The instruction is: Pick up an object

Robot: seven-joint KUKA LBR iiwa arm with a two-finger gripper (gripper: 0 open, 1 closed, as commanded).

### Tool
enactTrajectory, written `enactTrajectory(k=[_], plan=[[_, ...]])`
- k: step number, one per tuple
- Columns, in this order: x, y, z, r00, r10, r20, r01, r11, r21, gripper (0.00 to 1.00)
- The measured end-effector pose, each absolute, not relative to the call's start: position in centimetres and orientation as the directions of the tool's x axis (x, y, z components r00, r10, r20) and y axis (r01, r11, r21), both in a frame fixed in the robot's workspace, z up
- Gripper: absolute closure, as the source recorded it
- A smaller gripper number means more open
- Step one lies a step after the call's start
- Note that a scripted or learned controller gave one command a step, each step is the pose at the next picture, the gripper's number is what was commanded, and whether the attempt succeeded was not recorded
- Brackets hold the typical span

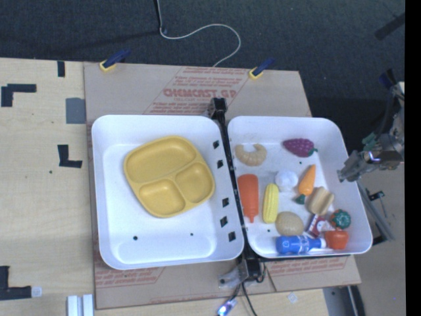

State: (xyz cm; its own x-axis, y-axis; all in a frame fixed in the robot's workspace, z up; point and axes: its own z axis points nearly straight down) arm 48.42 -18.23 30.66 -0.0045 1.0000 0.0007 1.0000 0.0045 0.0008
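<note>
Item: gripper [355, 164] outside right bin [332, 129], grasp state unreadable.
We judge risk in the crowded near-right corner: tomato [337, 238], bottle [299, 245], potato [289, 224] touching, inviting glancing misses.

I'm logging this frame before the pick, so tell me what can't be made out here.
- Pincer, camera view: small and blurred at the right bin's rim; open or shut cannot be told.
- Arm: cut off by the right edge.
- Blue bottle: label too small to read.
- Small white item: blends into the white bin, identity unclear.
- Red and green pieces in the near right corner: crowded together, shapes unclear.
</note>
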Motion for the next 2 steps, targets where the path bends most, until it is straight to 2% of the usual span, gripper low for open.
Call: enactTrajectory(k=[1,2], plan=[[48.3,-22.5,26.8,0.002,1.0,-0.001,1.0,-0.002,-0.003,1.0],[48.3,-18.1,24.7,-0.004,1.0,0.002,1.0,0.004,-0.004,1.0]])
